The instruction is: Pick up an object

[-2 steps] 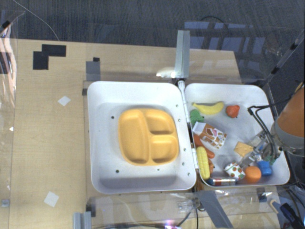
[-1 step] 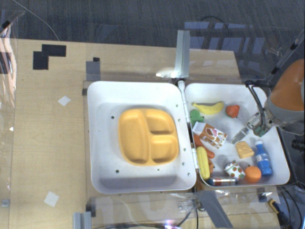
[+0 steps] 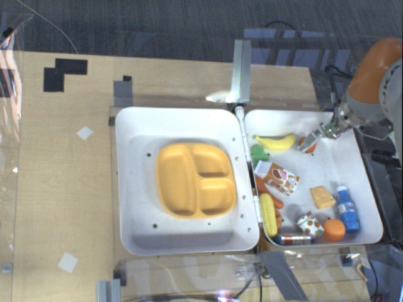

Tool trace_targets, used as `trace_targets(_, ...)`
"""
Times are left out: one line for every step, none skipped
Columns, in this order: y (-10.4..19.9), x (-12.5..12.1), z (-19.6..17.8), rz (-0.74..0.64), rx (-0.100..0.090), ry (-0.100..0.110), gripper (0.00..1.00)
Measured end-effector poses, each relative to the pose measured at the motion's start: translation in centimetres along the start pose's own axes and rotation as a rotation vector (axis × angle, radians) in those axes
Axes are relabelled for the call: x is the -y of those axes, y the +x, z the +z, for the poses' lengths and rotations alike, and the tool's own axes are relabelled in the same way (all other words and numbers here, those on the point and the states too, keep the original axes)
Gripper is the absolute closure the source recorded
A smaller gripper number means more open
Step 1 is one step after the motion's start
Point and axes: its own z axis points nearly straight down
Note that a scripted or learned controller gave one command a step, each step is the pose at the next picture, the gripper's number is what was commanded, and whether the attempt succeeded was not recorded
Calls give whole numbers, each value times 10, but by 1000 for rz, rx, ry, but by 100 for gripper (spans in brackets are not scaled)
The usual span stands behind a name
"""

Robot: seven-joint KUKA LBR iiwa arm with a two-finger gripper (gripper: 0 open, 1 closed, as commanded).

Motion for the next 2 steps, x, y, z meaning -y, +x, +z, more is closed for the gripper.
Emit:
trace_targets(-1,-3,-14,-9,7,-5,100)
trace_targets(46,-42,-113,91,4,-8,100)
